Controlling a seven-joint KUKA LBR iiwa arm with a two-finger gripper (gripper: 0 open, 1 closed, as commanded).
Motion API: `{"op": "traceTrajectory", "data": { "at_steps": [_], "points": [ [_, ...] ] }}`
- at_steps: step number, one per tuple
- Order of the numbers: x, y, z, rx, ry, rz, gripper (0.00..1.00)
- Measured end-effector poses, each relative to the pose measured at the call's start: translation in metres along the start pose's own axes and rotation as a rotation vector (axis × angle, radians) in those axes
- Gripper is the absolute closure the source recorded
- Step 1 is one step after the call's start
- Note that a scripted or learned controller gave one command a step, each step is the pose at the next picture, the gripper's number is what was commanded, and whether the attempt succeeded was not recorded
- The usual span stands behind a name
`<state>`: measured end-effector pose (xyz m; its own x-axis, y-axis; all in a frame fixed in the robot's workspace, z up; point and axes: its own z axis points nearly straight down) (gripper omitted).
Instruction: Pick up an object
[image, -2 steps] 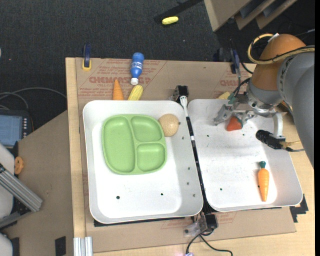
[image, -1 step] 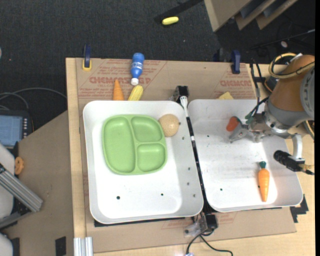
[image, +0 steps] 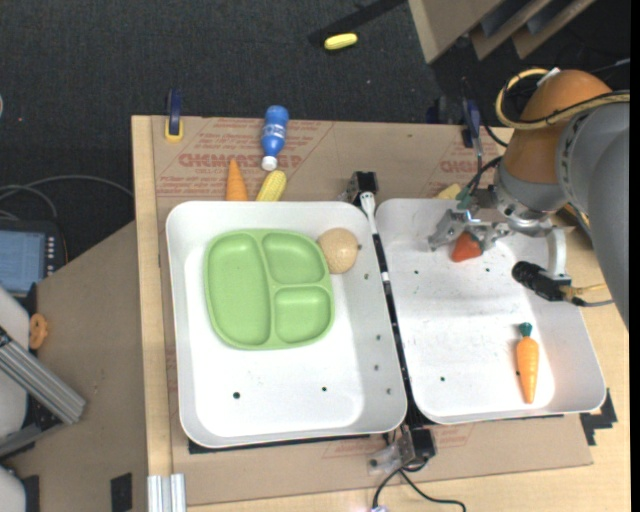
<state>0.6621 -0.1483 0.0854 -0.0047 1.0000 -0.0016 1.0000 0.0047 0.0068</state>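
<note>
Red toy (image: 466, 248) (likely light, rigid plastic) sits under the gripper (image: 462, 226); whether it's pinched, I cannot tell; grasp its sides.

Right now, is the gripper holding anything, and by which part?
Cannot be told: the gripper sits over a red object in the right bin, hiding any hold.
</note>
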Motion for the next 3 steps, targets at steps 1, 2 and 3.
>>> {"op": "traceTrajectory", "data": {
  "at_steps": [1, 2, 3],
  "points": [
    [-0.002, -0.001, -0.011, 0.000, -0.001, 0.003, 1.00],
    [-0.003, -0.052, -0.139, -0.004, -0.001, 0.007, 1.00],
    [0.041, -0.101, -0.106, 0.014, 0.005, 0.003, 1.00]
  ]
}}
